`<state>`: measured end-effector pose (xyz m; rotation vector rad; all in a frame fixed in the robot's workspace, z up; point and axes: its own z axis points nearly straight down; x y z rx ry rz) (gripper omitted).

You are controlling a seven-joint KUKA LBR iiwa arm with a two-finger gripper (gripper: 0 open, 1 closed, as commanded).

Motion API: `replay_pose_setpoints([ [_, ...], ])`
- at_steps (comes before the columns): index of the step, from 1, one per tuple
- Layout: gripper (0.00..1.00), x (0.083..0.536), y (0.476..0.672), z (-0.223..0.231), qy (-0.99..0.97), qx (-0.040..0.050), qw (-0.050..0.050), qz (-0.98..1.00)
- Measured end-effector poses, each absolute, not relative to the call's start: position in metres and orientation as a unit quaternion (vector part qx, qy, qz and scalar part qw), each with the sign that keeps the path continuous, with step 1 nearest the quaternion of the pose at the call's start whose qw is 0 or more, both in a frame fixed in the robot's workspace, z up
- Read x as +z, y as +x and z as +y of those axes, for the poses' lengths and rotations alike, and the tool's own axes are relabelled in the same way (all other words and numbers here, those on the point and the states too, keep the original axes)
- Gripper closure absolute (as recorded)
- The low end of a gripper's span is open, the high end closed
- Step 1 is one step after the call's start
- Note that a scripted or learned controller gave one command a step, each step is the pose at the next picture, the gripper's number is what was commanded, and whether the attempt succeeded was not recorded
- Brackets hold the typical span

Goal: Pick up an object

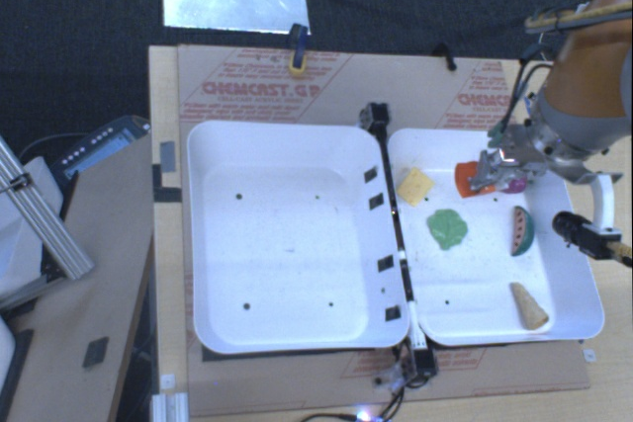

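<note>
Nearest, at five o'clock in the right bin: tan cone. Up at one o'clock, tool over orange piece (beside purple piece); opening and grip impossible to tell.

The grey arm reaches in from the right, its orange band sitting just above the wrist. Below the wrist, the gripper hangs low, pointing down and to the left, metal parts clustered around it.
</note>
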<state>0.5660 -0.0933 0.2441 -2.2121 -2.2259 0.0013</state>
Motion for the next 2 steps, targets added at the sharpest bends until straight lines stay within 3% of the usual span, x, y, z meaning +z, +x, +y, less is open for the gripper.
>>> replay_pose_setpoints([
  [1,1.0,0.199,0.603,-0.067,-0.704,-0.0002,0.0,-0.71],
  [2,1.0,0.184,0.654,0.024,-0.702,-0.0029,0.0,-0.712],
])
